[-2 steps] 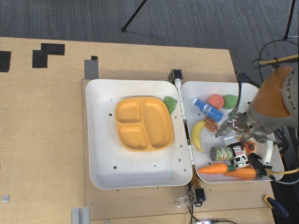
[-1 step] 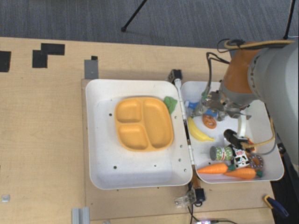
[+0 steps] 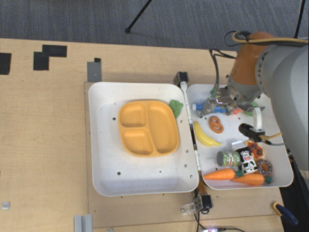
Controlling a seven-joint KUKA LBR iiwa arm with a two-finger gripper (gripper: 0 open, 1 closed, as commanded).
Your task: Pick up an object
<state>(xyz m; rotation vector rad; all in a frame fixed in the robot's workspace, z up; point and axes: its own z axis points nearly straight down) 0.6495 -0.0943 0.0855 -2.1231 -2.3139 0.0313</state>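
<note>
Right bin (image 3: 285, 178): claw (image 3: 212, 106) above toy pretzel (image 3: 216, 124).

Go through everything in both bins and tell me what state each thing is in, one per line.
Yellow divided plate: right side up in the left bin, compartments bare.
Green item: partly tucked behind the plate's far right edge.
Banana: lying flat in the right bin.
Pretzel: lying flat, apart from the banana.
Green can: on its side.
Two carrots: lying end to end at the near wall.
Gripper: low over the right bin's far end.
</note>
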